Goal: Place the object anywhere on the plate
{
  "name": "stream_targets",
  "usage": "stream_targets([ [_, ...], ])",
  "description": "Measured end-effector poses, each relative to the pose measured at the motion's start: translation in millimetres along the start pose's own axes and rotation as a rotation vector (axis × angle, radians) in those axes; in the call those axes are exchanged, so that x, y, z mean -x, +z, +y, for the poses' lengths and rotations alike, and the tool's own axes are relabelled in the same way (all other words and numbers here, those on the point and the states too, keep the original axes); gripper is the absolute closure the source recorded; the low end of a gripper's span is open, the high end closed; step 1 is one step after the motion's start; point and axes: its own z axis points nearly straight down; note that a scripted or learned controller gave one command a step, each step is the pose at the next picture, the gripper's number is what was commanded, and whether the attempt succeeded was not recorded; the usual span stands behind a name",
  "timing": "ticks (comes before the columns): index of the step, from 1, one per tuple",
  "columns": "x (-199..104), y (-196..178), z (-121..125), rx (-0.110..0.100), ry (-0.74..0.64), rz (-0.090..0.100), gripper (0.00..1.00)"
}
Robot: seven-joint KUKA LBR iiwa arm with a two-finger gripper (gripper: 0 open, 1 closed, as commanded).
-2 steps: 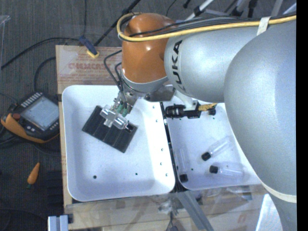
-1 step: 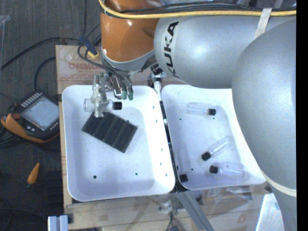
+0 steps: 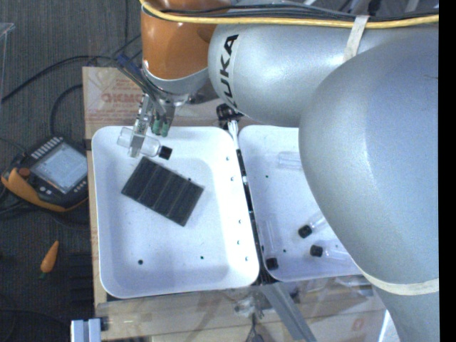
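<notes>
Clear plastic, a small black-capped vial (image 3: 142, 145), sits pinched between the fingers of the grey two-finger gripper (image 3: 146, 135), just above the dark ribbed rectangular plate (image 3: 162, 190) in the left white bin (image 3: 171, 269). It should drift slightly toward the plate's middle, lower gently, then release.

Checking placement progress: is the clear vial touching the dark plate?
Cannot tell. In the camera view the vial at the end effector sits against the plate's upper edge; no gap is plain.
</notes>
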Motion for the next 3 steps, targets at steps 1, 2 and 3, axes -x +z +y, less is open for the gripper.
stream_targets([
  [1, 0, -8, 1, 0.003, 0.001, 0.002, 1.0],
  [2, 1, -15, 1, 0.006, 0.002, 0.003, 1.0],
  [3, 2, -23, 2, 0.008, 0.003, 0.005, 1.0],
])
